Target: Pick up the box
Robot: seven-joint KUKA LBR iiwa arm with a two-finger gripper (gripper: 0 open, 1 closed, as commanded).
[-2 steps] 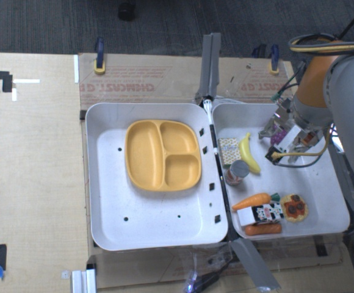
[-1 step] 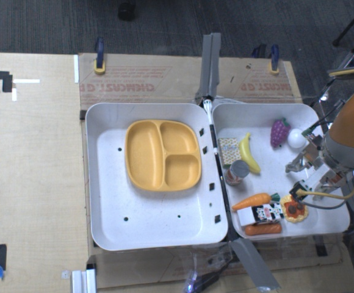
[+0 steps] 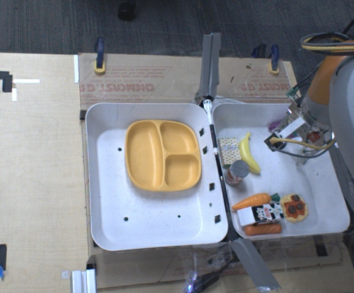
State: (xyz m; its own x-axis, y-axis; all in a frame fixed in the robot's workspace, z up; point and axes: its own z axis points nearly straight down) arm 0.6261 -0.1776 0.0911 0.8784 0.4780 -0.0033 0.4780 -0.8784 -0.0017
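- In the right bin (image 3: 323, 188), the black-and-white box (image 3: 266, 213) lies near the front wall, between a carrot (image 3: 251, 201) behind it and a red sausage-like piece (image 3: 263, 229) in front.
- Beside the box's right end sits a toy pizza (image 3: 295, 206).
- Well behind the box, the gripper (image 3: 273, 141) hangs over the bin, apparently holding nothing; I cannot tell how its fingers stand.
- A banana (image 3: 248, 154) lies between gripper and box.

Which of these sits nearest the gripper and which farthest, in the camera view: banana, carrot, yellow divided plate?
From the gripper:
1. Banana, just left of it in the right bin.
2. Carrot, lower in the same bin, by the box.
3. Yellow divided plate, across the divider in the left bin.
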